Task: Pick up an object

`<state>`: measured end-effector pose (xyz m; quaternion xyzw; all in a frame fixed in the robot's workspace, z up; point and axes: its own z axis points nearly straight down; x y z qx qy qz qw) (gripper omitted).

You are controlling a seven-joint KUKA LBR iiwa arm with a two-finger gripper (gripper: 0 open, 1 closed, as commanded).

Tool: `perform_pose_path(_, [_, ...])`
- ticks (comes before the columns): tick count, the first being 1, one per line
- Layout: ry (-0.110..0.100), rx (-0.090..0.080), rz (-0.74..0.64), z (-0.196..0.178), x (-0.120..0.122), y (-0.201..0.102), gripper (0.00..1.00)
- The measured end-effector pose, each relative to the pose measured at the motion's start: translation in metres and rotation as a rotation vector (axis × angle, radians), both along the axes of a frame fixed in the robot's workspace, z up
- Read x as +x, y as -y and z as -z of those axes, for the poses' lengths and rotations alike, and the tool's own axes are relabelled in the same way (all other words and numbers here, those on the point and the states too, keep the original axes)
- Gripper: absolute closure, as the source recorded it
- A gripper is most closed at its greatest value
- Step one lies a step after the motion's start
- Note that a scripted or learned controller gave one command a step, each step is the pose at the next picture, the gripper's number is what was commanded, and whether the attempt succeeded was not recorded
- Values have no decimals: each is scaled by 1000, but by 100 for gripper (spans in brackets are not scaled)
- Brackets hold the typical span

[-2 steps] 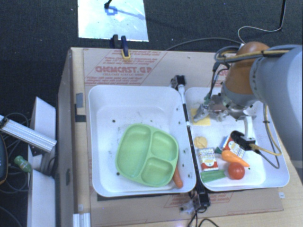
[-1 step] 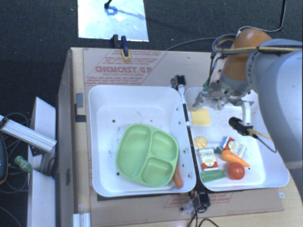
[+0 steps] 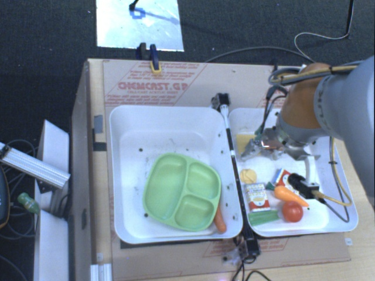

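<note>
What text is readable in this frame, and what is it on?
"CHEMCAST GP": large red print on the brown board under the bins.
Smaller red lines above and below it on the board: too blurred to read.
Small carton in the right bin: printed label, too small to read.

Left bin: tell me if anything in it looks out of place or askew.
The green tray lies skewed to the left bin's walls. A small orange sausage-like piece lies outside the tray, wedged between its lower right corner and the bin's wall, apart from the other toy food, which sits in the right bin.
</note>
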<state>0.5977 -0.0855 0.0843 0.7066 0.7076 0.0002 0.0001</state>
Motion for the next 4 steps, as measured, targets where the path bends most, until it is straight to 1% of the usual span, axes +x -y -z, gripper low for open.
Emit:
perform_pose_path(1, [3, 0, -2, -1, 49, -2, 0])
perform_pose_path(2, [3, -1, -3, -1, 72, 9, 0])
perform_pose_path(3, [0, 0, 0, 0, 4, 11, 0])
perform_pose_path(4, [2, 0, -2, -1, 39, 3, 0])
